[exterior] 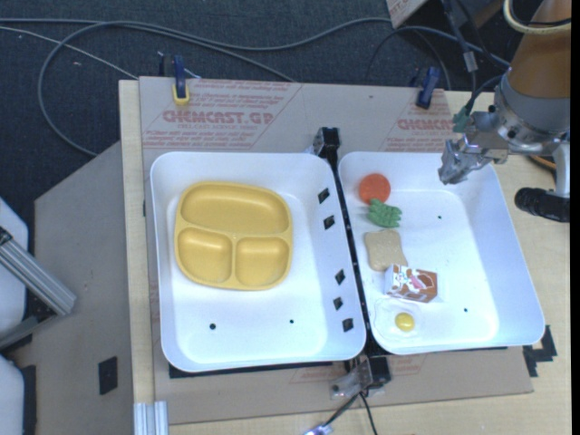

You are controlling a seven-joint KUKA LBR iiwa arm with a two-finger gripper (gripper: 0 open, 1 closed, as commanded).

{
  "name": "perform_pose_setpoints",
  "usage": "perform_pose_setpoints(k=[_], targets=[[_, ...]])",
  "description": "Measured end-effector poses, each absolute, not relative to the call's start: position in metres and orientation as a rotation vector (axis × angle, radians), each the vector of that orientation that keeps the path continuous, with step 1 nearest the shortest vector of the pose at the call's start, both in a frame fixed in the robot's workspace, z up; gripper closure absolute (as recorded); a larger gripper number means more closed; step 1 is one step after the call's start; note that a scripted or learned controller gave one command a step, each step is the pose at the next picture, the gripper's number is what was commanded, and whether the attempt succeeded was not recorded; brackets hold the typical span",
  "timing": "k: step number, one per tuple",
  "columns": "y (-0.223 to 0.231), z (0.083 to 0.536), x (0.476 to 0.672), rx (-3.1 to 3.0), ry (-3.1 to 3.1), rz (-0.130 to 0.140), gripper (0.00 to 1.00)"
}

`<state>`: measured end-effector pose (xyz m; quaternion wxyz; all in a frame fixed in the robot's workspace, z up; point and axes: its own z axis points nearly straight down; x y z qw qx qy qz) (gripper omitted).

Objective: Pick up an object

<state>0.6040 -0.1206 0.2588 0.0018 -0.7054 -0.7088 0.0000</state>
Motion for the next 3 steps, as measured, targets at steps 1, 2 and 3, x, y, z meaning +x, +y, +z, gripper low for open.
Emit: perform_pose_setpoints(k=[1,2,3], targets=[[-0.066,0.263,0.614,-2.214,-2.228,-0.004,1.00],[-0.013,0.263,0.612,-2.213,-2.226,-0.001,1.00],[0.050,0.252,0.615,-2.211,-2.226,0.001,1.00]])
